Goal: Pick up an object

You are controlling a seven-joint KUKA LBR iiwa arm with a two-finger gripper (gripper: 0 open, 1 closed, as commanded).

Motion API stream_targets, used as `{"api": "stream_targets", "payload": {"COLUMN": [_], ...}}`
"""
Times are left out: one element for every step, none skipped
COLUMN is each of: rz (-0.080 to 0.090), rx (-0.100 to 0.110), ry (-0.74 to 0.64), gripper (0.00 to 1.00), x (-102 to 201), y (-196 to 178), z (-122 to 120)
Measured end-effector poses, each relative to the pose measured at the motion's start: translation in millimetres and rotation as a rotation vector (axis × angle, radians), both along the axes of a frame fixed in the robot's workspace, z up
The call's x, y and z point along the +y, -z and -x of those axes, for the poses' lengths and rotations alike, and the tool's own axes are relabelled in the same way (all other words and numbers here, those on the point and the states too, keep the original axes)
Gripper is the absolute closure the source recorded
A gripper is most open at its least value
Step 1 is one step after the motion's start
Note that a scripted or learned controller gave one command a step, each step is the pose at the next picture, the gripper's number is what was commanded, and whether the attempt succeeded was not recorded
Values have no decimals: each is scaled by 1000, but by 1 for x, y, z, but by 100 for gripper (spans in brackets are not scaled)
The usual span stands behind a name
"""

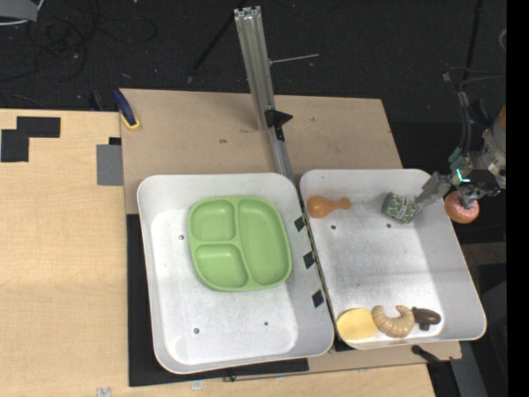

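From the camera view, two white bins are seen side by side on the counter [248, 122]. The left bin [165, 304] has a green tray [240, 242] with three parts lying flat in it. The right bin [388, 263] has the small things that could be picked up.

An orange toy shaped like a drumstick [327, 206] is seen near the back left corner of the right bin. A small green and grey can [399, 207] lies tipped near the back right. At the front edge, a yellow round piece [357, 324], a tan curly piece [394, 320] and a small dark brown piece [426, 316] sit close together, touching or almost touching.

The tool [464, 190] is seen at the right rim of the right bin, just beside the can. A pinkish round thing [462, 210] is seen right under it, but it cannot be told if this is held. It cannot be told if the tool is spread or pressed together.

The can is judged the closest thing to take. It looks light and stiff, and its round side may be slippery, so it could roll. It is best pinched across its middle. The three front pieces look harder to take one at a time, being so crowded.
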State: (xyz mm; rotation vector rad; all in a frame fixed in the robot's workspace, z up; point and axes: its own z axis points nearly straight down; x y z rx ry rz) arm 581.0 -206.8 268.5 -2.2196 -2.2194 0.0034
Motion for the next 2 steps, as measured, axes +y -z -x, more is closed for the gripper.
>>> {"api": "stream_targets", "payload": {"rz": [1, -2], "rx": [-2, 4], "ry": [0, -4], "gripper": [0, 0], "x": [0, 7], "y": [-1, 55], "z": [-1, -8]}}
